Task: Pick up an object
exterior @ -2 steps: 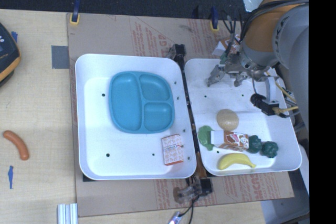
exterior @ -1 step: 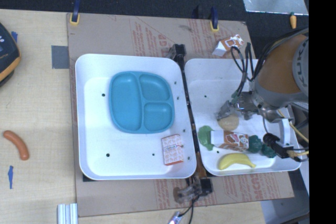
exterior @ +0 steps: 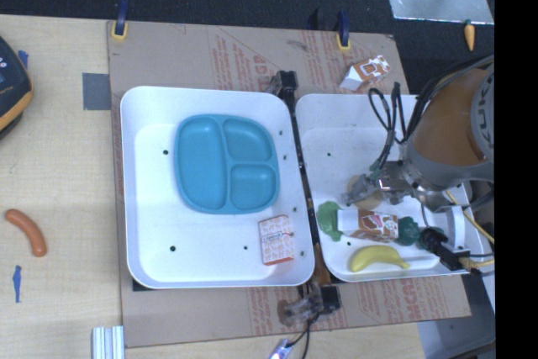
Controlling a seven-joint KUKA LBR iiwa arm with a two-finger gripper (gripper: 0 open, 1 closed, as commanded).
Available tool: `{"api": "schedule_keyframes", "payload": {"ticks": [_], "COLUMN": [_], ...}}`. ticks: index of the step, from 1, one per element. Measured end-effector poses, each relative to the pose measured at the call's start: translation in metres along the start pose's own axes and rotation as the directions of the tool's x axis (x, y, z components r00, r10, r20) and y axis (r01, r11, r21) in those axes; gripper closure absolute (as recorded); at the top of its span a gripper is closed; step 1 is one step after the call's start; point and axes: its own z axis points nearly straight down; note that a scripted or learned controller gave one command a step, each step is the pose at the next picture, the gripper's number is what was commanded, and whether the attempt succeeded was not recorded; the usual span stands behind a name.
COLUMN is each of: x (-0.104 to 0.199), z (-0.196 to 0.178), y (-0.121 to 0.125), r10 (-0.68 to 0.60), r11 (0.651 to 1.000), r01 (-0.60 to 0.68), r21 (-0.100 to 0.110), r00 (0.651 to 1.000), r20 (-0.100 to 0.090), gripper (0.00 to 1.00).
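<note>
- I have the arm (exterior: 454,126) reaching in from the right, its gripper (exterior: 378,187) low over the right bin (exterior: 336,118), near that bin's front half where the clutter sits.
- I cannot tell how the jaws stand: the wrist and its cables cover them from this slanted view, and I see nothing plainly held between them.
- The likeliest target is the small brown-and-white packet (exterior: 378,224), lying flat just in front of the gripper; whether they touch I cannot say.
- The packet's long axis runs roughly left to right across the bin, parallel to the front wall.
- A green toy (exterior: 328,219) lies just left of the packet, and a darker green piece (exterior: 408,229) sits at its right end, so the packet is hemmed in along its length.
- The banana (exterior: 377,259) rests against the front wall, long axis also left to right, curve bowed toward the packet.
- I judge these things sit crowded at the front because the bin is shallow and loose items gather near its wall; a grasp here risks catching a neighbour.
- The left bin (exterior: 139,181) holds a blue divided plate (exterior: 225,162) and a small red-and-white carton (exterior: 276,239) near its front right corner.
- On the surface, well apart from the bins, lie a sausage (exterior: 27,231) and another packet (exterior: 366,73).
</note>
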Motion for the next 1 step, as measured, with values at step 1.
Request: {"api": "schedule_keyframes", "payload": {"ticks": [1], "x": [-0.001], "z": [-0.0101], "y": [-0.0001], "r10": [-0.002], "r11": [1.0], "r01": [0.002], "r21": [0.002], "r00": [1.0], "r20": [0.001], "gripper": [1.0]}}
